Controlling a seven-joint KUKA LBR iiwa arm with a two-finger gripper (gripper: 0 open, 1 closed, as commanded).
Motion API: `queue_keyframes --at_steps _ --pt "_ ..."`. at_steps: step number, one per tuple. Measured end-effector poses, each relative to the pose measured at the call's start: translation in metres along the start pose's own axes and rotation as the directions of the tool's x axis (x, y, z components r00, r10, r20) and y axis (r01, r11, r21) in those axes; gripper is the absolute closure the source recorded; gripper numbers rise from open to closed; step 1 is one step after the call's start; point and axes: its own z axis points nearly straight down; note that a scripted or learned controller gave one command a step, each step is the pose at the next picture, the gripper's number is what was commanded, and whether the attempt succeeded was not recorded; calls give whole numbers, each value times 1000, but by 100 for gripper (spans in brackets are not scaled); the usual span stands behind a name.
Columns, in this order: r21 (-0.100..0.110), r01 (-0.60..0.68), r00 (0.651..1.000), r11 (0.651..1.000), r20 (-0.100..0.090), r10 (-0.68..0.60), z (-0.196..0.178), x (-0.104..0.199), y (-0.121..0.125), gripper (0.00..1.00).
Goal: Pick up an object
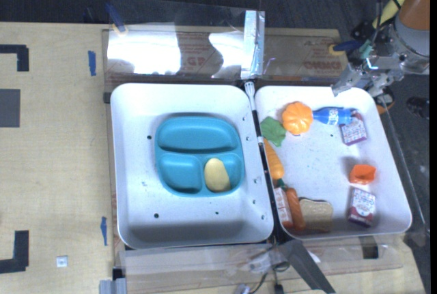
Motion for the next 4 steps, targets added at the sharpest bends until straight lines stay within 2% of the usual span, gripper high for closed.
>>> queue_keyframes --at_steps 1,2,3,4 --pt "3 238 971 971 -2 -238 117 40 21 0" --pt "2 347 938 938 4 -347 153 54 22 0" --pt "-4 347 938 938 9 -347 142 53 24 100" --pt "-11 266 964 964 3 -266 54 109 24 100"
